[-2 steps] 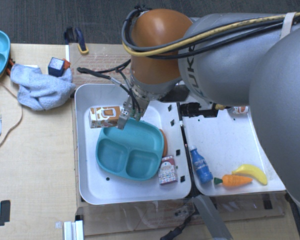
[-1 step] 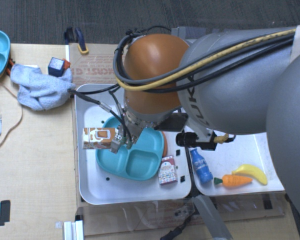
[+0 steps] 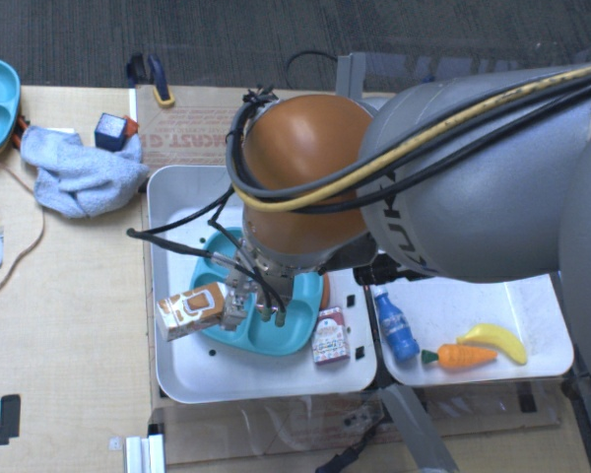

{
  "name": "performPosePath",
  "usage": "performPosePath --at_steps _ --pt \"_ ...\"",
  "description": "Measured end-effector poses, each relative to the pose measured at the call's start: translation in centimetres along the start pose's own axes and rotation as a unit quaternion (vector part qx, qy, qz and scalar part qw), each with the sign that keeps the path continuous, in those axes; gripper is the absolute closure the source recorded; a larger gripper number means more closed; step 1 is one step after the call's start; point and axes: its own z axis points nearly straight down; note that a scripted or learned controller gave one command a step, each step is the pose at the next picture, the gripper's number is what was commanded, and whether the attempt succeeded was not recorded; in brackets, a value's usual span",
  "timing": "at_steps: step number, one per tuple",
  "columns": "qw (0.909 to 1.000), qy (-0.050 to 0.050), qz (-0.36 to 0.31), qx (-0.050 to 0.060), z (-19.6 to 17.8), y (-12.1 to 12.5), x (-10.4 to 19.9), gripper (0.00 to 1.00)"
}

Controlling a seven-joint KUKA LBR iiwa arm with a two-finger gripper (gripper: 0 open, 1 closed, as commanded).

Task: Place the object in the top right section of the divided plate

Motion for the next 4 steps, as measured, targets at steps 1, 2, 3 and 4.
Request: performPosePath --at_steps 1,2,3,4 --pt "1.0 0.0 0.0 0.0 0.0 0.0 0.0 0.0" --pt "1.0 -0.002 -0.009 -0.001 -21.0 -2.2 -0.5 0.0" --pt "1.0 -0.003 -0.009 -0.001 -21.9 -2.2 -0.7 1.0" --pt "0.9995 0.0 -0.033 0.0 -6.8 0.0 0.0 1.0"
